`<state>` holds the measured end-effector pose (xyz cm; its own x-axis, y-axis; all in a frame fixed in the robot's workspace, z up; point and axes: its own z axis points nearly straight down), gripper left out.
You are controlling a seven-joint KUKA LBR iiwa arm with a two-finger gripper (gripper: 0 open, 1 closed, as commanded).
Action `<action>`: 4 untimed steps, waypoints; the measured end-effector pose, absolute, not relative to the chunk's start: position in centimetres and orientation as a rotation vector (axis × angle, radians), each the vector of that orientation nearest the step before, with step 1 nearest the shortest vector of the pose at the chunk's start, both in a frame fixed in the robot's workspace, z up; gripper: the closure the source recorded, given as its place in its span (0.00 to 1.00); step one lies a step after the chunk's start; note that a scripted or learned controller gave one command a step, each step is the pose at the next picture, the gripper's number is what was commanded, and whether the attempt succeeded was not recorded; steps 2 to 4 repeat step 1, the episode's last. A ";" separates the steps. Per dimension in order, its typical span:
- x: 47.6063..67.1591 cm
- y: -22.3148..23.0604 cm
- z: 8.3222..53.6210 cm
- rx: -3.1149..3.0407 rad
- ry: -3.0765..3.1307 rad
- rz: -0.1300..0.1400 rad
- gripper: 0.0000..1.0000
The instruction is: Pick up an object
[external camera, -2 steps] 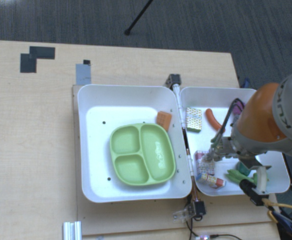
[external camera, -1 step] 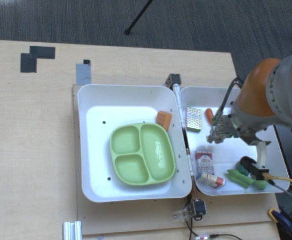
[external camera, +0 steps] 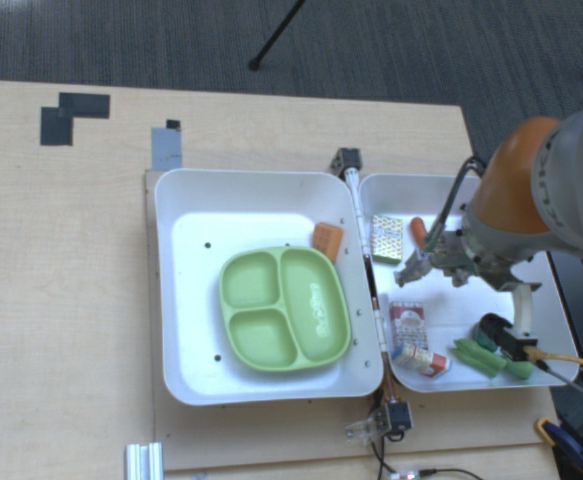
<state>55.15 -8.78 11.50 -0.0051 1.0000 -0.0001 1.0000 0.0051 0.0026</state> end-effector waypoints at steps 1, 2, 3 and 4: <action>49.5 -8.4 8.7 2.214 2.219 0.008 0.00; 49.5 -8.4 8.7 2.214 2.219 0.008 0.00; 49.5 -8.4 8.7 2.214 2.219 0.008 0.00; 49.5 -8.4 8.7 2.214 2.219 0.008 0.00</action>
